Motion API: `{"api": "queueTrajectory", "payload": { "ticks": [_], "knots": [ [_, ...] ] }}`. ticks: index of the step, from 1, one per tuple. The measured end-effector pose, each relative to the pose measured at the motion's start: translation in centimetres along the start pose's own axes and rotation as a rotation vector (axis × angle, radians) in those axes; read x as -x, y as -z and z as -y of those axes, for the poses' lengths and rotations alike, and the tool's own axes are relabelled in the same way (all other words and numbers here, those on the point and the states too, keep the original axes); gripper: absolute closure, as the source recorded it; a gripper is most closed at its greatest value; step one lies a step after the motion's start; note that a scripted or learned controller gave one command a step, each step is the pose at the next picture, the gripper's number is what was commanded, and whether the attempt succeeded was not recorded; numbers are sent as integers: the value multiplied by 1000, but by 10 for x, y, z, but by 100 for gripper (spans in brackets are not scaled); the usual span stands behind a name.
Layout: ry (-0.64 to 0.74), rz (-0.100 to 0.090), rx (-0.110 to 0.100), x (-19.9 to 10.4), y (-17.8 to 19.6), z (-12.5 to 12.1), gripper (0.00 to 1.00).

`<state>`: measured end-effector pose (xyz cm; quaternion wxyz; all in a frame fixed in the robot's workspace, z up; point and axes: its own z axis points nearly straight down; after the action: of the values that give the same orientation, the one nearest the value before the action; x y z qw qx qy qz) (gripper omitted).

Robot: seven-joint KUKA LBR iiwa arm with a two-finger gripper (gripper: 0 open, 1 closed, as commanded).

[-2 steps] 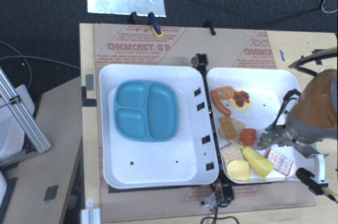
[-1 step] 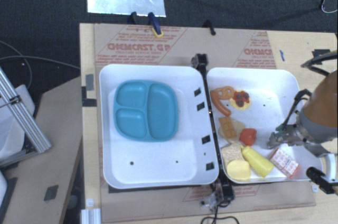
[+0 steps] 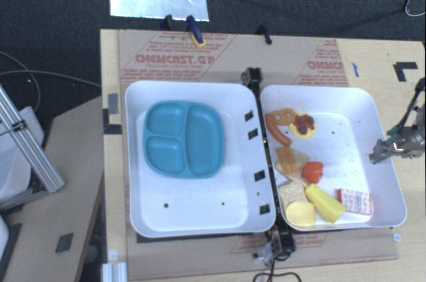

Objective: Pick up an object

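The right bin (image 3: 346, 104) holds several toy foods along its left side: a pretzel and sausage (image 3: 279, 124), a small pizza piece (image 3: 303, 126), an orange block (image 3: 288, 159), a red tomato (image 3: 313, 171), a cracker (image 3: 290, 192), a yellow bottle (image 3: 325, 203), a pale yellow round piece (image 3: 300, 214) and a red and white packet (image 3: 355, 201). My gripper (image 3: 385, 153) hangs at the right rim of this bin, well to the right of the food. Nothing shows between its fingers.
The left bin (image 3: 136, 141) carries a teal divided plate (image 3: 184, 139). A black hinge strip (image 3: 261, 147) runs between the two bins. Cardboard (image 3: 219, 58) lies under both bins, with a yellow and blue clamp (image 3: 196, 32) at its far edge.
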<state>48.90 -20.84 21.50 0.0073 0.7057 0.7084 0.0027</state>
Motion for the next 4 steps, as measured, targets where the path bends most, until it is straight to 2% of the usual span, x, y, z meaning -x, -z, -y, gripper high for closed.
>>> {"api": "queueTrajectory", "payload": {
  "ticks": [1, 2, 3, 4],
  "knots": [
    [9, -5, 3, -66, 126, -3, 100],
    [4, -2, 1, -58, 200, -70, 100],
    [9, -5, 5, -126, 328, -123, 100],
    [10, -9, -11, -209, 321, -92, 100]
  ]
}}
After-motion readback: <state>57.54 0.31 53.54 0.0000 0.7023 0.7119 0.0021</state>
